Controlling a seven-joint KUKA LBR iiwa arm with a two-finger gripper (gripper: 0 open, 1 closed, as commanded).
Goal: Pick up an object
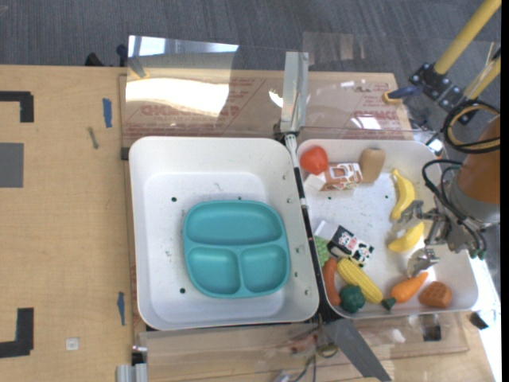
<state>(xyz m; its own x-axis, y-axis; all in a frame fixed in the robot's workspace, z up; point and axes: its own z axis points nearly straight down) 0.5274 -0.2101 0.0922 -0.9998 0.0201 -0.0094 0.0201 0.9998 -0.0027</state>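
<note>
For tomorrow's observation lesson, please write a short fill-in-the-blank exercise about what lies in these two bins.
1. The teal divided plate lies in the ____ bin as the camera sees it.
2. The plate has ____ compartments.
3. The corn cob lies in the same bin as the two ____ bananas.
4. The gripper hangs over the ____ bin.

Missing words: left; three; yellow; right

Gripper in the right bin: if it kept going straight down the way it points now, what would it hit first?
Most likely the lower banana, lying just beside the gripper, or the carrot below it. Depth is unclear from this slanted view, so it might instead reach bare floor of the right bin.
</note>
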